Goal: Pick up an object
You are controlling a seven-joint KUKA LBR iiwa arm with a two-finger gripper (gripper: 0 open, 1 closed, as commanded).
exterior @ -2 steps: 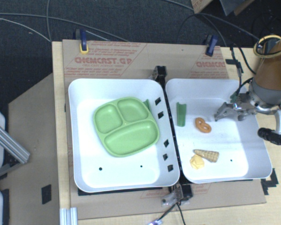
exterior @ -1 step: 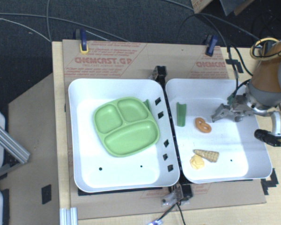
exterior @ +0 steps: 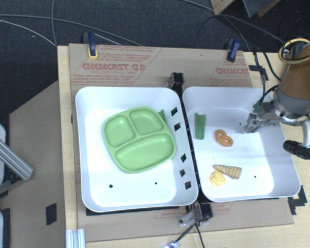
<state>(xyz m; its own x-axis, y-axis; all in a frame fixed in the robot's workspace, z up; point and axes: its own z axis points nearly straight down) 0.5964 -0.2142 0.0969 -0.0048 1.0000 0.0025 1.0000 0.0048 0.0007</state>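
Note:
The right bin [exterior: 279, 185] holds a green stick-shaped piece [exterior: 200, 126] near its left wall, an orange pretzel-shaped toy [exterior: 223, 138] in the middle, a tan ridged cone [exterior: 228, 171] and a small yellow lump [exterior: 217, 179] toward the front. My gripper [exterior: 253, 124] hangs over the right bin's back right part, to the right of the pretzel toy and apart from it. Nothing shows between its fingers. The grey arm with its orange band [exterior: 297, 81] comes in from the right.
The left bin [exterior: 93, 190] holds a green three-compartment plate [exterior: 139, 139]. A black divider with clips [exterior: 182, 133] runs between the bins. Blue clamps [exterior: 92, 49] hold the cardboard sheet at the back. Cables lie on the dark floor behind.

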